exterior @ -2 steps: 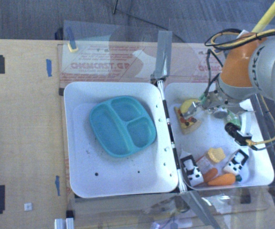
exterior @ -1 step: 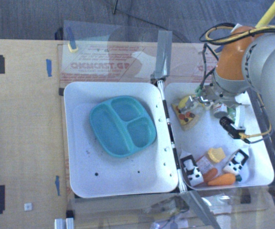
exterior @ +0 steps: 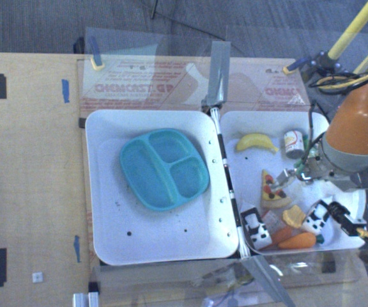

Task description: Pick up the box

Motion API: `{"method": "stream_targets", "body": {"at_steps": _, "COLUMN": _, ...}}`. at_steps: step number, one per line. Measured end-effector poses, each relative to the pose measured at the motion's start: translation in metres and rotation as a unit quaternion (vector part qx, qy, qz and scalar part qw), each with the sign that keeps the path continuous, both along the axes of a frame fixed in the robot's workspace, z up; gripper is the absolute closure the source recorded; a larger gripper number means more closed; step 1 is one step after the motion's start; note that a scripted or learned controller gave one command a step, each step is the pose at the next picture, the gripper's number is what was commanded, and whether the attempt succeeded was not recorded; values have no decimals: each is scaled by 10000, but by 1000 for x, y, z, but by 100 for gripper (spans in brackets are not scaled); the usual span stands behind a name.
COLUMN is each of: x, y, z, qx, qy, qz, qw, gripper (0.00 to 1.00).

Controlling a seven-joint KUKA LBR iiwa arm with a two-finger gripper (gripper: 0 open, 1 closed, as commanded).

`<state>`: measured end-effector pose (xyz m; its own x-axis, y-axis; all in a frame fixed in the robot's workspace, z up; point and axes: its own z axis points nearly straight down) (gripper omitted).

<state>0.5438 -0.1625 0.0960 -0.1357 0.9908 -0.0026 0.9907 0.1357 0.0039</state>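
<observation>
Box [exterior: 255, 229] is the black-and-white one, lying in the right bin [exterior: 248, 171] at the near left corner, close against the divider wall. The gripper [exterior: 294, 173] sits up and to the right of it, well apart, over the middle of the same bin. It's just beside the toy pizza slice [exterior: 272, 190], which lies between it and the box. I can't tell from this angle whether the gripper is open or closed, and I see nothing held in it. The arm [exterior: 358, 123] comes in from the right over the bin's right edge, with the orange band above the wrist and the tool end pointing left and down. The box has tight neighbours: a carrot [exterior: 296, 240] just to its right along the near wall, and a yellow chip [exterior: 292, 217] just above that. A second black-and-white item [exterior: 315, 219] is further right. The banana [exterior: 257, 142] and a can [exterior: 293, 143] sit at the far side. Bare floor shows between the banana and the box on the left side of the bin. The left bin [exterior: 107, 190] holds a blue divided plate [exterior: 165, 168].
</observation>
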Motion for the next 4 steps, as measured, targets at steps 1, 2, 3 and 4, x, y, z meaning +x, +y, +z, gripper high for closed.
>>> {"method": "stream_targets", "body": {"at_steps": 1, "x": -17, "y": 66, "z": -5, "qx": 2, "qy": -52, "qz": 9, "qw": 10000, "gripper": 0}}
{"method": "stream_targets", "body": {"at_steps": 2, "x": 32, "y": 65, "z": -5, "qx": -3, "qy": -44, "qz": 368, "qw": 9993, "gripper": 0}}
{"method": "stream_targets", "body": {"at_steps": 3, "x": 115, "y": 47, "z": -7, "qx": 50, "qy": 286, "qz": -706, "qw": 9971, "gripper": 0}}
{"method": "stream_targets", "body": {"at_steps": 4, "x": 59, "y": 19, "z": -5, "qx": 18, "qy": -33, "qz": 202, "qw": 9998, "gripper": 0}}
